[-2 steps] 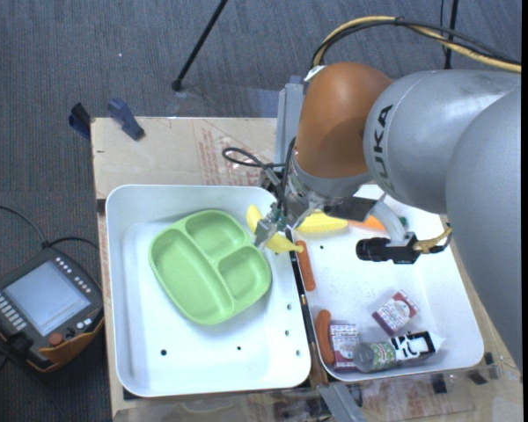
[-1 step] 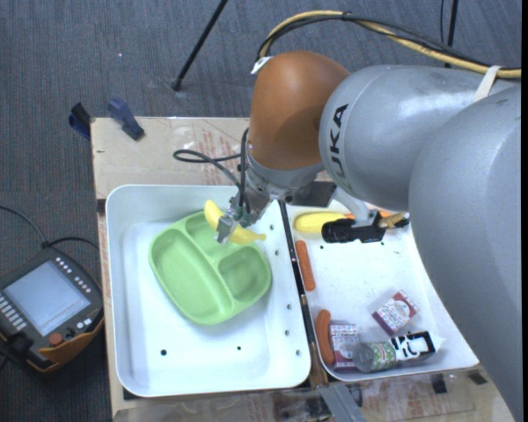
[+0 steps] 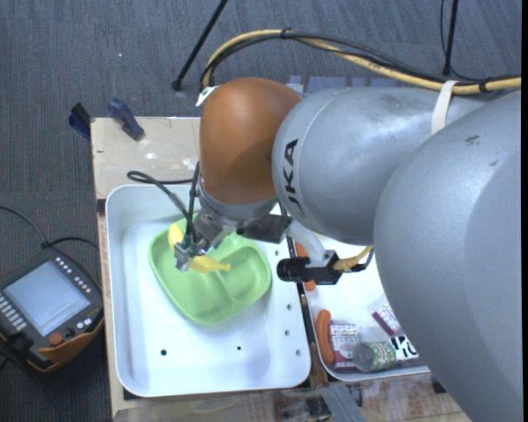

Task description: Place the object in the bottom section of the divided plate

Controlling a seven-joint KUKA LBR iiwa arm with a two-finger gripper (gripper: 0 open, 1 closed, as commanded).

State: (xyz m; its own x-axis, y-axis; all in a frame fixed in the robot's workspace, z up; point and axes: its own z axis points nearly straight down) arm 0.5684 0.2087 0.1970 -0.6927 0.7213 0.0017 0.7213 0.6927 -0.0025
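Note:
A light green divided plate [image 3: 218,290] lies in the left white bin [image 3: 141,341], towards its upper middle. My gripper [image 3: 190,255] hangs low over the plate's upper left part, under the orange wrist band. A yellow object [image 3: 214,265] sits right at the gripper's tip and sticks out to its right over the plate; another bit of yellow [image 3: 175,232] shows to the gripper's upper left. The wrist hides the plate's upper edge, and I cannot make out whether the yellow object rests on the plate or is held.
The right bin [image 3: 370,373] holds an orange carrot-like piece [image 3: 324,333], a printed packet [image 3: 344,336], a small can [image 3: 375,355] and a purple item [image 3: 386,317]. The arm's bulk covers most of that bin. A teach pendant [image 3: 44,310] lies off the bench at the left.

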